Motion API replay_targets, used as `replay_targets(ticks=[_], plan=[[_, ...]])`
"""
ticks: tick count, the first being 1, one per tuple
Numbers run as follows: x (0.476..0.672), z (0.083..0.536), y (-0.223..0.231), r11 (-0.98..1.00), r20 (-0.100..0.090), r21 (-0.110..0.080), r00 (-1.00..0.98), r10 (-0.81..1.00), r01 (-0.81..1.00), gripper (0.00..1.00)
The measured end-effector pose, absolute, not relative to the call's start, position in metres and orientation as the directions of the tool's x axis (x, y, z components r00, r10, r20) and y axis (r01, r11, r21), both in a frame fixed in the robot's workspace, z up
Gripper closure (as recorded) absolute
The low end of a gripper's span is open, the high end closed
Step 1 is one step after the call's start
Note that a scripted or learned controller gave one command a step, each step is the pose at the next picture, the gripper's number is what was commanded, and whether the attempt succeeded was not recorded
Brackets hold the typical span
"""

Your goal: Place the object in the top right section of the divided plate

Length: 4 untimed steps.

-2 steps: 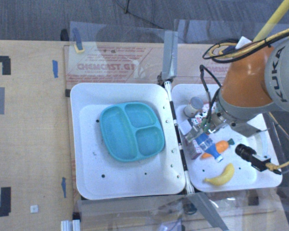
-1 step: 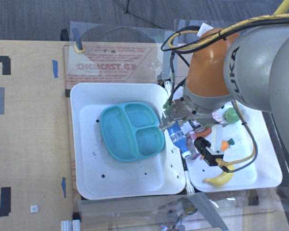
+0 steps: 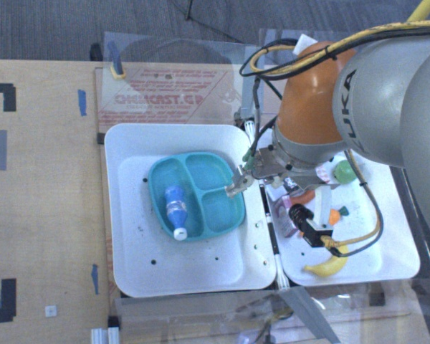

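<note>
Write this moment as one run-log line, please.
tool at divided plate's right rim | bottle in plate's left section | banana in right bin

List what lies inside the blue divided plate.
A small water bottle with a white cap lies in the long left section of the divided plate. The upper right section looks bare; the gripper overhangs the plate's right rim, covering a little there.

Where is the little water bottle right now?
The small water bottle lies in the blue divided plate's large left section, inside the left white bin.
</note>
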State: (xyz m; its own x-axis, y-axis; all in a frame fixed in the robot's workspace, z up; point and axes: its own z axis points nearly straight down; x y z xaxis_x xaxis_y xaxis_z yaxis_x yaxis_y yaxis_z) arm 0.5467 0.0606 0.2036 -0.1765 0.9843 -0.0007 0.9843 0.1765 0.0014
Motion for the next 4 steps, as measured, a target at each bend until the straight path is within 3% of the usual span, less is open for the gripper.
replay_targets(ticks=[1, 2, 3, 4], plan=[[0.548, 0.213, 0.061, 0.177, -0.001, 0.004, -0.177, 0.984, 0.984, 1.0], [0.56, 0.236, 0.062, -0.01, -0.001, 0.001, 0.01, 1.0, 1.0, 1.0], [0.532, 0.193, -0.005, 0.017, 0.0, -0.002, -0.017, 1.0, 1.0, 1.0], [0.498, 0.188, -0.083, -0.215, 0.0, -0.005, 0.215, 0.977, 0.977, 1.0]])
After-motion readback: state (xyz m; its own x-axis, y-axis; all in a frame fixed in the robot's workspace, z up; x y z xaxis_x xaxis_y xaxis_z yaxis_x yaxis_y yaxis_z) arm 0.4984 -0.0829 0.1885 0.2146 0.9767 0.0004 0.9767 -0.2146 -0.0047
